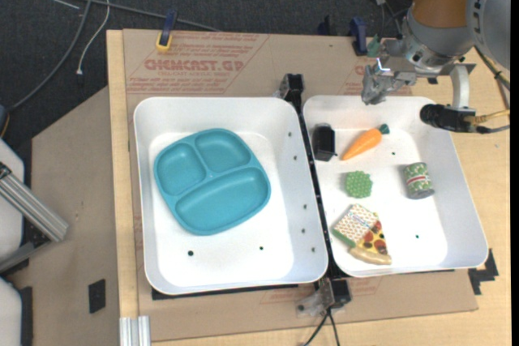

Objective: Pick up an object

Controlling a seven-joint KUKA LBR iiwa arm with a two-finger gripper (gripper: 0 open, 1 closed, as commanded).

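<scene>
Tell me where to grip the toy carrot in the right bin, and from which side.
Grip the carrot across its thick orange middle, coming straight down. It lies flat and slanted, green tip toward the upper right, so the gripper should probably close across that slant. The black block sits close on its left.

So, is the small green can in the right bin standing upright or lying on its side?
Lying on its side. The small green can shows its long patterned wall from above, resting on the floor of the right white bin.

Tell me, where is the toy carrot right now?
The toy carrot lies in the right bin, near its back edge, between the small black block on its left and the green can further right, just behind the green bumpy ball.
</scene>
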